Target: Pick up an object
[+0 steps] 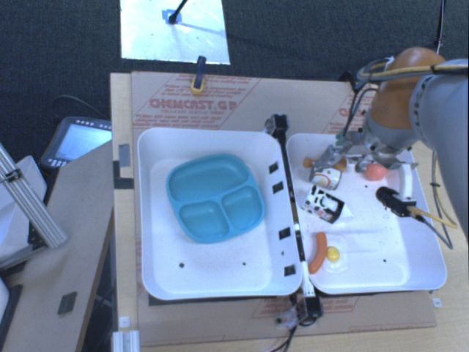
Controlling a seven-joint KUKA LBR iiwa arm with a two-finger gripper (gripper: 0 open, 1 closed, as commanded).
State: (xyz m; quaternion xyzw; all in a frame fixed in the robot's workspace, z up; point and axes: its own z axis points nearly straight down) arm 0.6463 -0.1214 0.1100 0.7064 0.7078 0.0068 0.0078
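Grey metal gripper (327, 161) hangs in the right white bin (381, 264), its opening unreadable; it may miss the black-and-white patterned block (323, 202) nearby, closing on nothing.

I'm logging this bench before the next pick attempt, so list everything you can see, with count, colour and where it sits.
Shallow plastic bins: two, white, side by side on the bench.
Divided plastic plate: one, light blue, middle of the left bin.
Toy sausage: one, orange, front of the right bin, near the divider.
Toy fried egg: one, white with yellow yolk, right beside the sausage.
Patterned small item: one, black and white, middle of the right bin.
Small ball: one, pinkish red, back of the right bin.
Clamp: one, yellow and black, behind the bins.
Reflective sheet: one, silvery, behind the bench.
Gripper: one, grey metal, over the back of the right bin.
Arm: one, grey with orange band, from the right.
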